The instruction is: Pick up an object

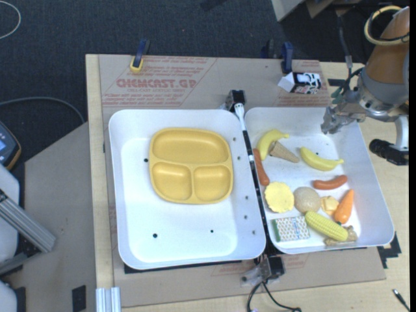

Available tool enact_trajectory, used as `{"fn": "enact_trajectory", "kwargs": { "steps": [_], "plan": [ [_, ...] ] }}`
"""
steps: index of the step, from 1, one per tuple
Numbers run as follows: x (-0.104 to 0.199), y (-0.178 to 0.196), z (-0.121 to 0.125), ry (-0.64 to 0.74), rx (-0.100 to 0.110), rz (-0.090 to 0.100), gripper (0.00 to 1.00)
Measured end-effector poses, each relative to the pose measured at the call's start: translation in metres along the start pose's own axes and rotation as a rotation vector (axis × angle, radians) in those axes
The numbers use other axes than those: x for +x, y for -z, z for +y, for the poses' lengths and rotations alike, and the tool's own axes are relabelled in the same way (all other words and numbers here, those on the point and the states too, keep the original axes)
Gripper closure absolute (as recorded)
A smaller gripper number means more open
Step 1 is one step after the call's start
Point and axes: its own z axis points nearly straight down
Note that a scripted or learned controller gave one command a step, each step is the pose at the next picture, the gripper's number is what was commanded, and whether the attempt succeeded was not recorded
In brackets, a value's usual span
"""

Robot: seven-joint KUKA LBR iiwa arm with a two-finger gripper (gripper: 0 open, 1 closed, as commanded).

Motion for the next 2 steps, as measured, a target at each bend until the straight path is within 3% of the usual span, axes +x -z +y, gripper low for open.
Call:
{"fn": "enact_trajectory", "kwargs": {
  "steps": [1, 2],
  "plan": [
    [-0.007, 0.064, 0.001, -0.002, -0.003, -0.002, 1.0],
    [-0.007, 0.078, 0.002, -0.001, 0.001, 0.0, 1.0]
  ]
}}
